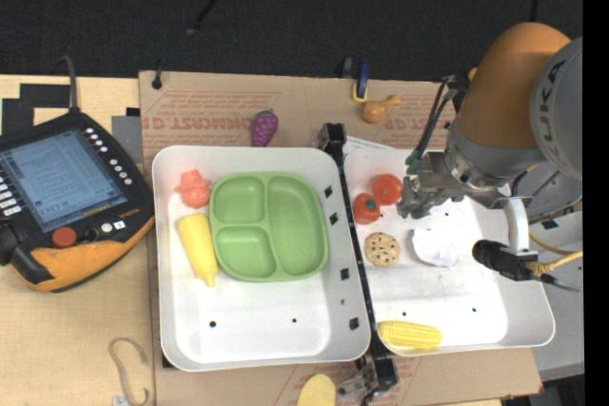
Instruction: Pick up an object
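My gripper point(416, 204) hangs low over the right bin point(495, 323), near its back left part. Just to its left lie a red tomato point(386, 188) and a smaller red-orange fruit point(366, 207). A chocolate-chip cookie point(383, 249) and a white crumpled object point(437, 247) lie in front of it. An ear of yellow corn point(410, 335) rests at the bin's front edge. Nothing shows between the gripper's tips.
The left bin point(247, 333) holds a green divided plate point(268, 227), a yellow bottle-like toy point(198, 247) and a pink toy point(193, 189). Behind the bins lie a purple grape bunch point(265, 127) and an orange-brown toy point(380, 108). A teach pendant point(62, 195) sits at left.
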You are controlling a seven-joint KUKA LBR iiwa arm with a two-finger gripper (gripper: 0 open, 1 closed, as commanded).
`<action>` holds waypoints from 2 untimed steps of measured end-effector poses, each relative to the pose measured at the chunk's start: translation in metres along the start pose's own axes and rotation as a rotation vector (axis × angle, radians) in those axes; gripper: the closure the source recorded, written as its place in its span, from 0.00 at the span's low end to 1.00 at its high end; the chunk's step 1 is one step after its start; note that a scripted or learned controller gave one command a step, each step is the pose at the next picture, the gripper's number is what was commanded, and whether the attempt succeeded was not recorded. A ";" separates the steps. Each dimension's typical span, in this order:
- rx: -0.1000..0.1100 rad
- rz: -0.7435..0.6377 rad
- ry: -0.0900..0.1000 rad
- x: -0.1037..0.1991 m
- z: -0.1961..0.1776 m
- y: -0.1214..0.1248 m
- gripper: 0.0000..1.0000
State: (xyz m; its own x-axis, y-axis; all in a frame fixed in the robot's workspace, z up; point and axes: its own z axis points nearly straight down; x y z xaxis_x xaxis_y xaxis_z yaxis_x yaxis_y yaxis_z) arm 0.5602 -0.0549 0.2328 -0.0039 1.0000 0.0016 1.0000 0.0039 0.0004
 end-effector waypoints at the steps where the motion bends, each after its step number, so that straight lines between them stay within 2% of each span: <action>1: 0.001 0.001 0.001 0.041 -0.006 0.025 1.00; 2: 0.000 0.001 0.000 0.084 -0.005 0.060 1.00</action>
State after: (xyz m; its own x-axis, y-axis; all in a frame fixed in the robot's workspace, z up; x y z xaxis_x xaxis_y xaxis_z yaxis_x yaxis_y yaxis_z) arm 0.6199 0.0292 0.2379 -0.0029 1.0000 0.0021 1.0000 0.0029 0.0000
